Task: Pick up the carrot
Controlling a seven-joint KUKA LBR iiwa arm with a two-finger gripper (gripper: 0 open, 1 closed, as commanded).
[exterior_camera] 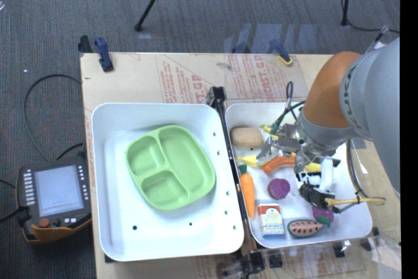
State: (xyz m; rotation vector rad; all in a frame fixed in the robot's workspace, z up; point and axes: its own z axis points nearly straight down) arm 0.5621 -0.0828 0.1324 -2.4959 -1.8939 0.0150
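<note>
The carrot (247, 191) lay against the left wall of the right-hand bin (363, 224), tip toward the front edge, while the gripper (302, 166) hung well to its right over the middle of that bin, beside an orange wedge-shaped piece (279, 163) and a purple toy (279, 189). How wide the claw stood I could not tell, nor whether it had anything. The risk, as I judged it, was a grab at the nearer orange piece, or the bin wall blocking a clean pinch.

Carrot (247, 189) beside green plate (171, 166)
</note>
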